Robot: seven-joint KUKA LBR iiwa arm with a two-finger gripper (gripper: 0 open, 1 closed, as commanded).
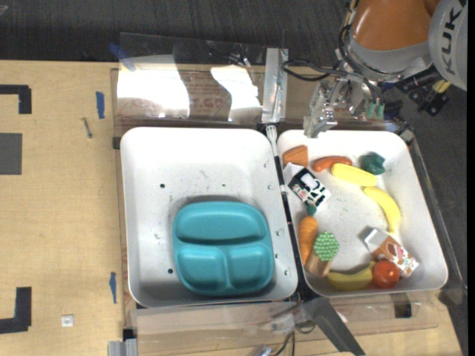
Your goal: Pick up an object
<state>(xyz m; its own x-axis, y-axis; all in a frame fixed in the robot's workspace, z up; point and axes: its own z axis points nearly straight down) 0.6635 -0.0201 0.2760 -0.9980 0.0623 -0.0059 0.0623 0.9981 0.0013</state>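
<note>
Toy food is seen scattered in the right bin (427, 221), none of it lifted: an orange piece (296, 155) at the far left corner, a red-orange sausage shape (332, 163) just beside it, a long yellow piece (355, 174) and a dark green item (372, 162) toward the far side, a banana (386, 206) along the right, a black-and-white printed packet (309, 187) against the left wall, a carrot (307, 237) and a green broccoli-like piece (325, 245) nearer the front, a second yellow banana (349, 277) at the front wall, a red tomato (385, 274) touching it, and a small printed carton (391, 250) just behind the tomato. The gripper (335, 110) is noted above the far rim of the right bin, near its left corner, apart from all the items; nothing is seen between its fingers, and how far they are parted cannot be told from the metal parts visible. The left bin (148, 169) is recorded as holding a teal divided tray (221, 246), set toward the front. The arm's orange band (390, 13) is seen at the upper right, above the gripper
</note>
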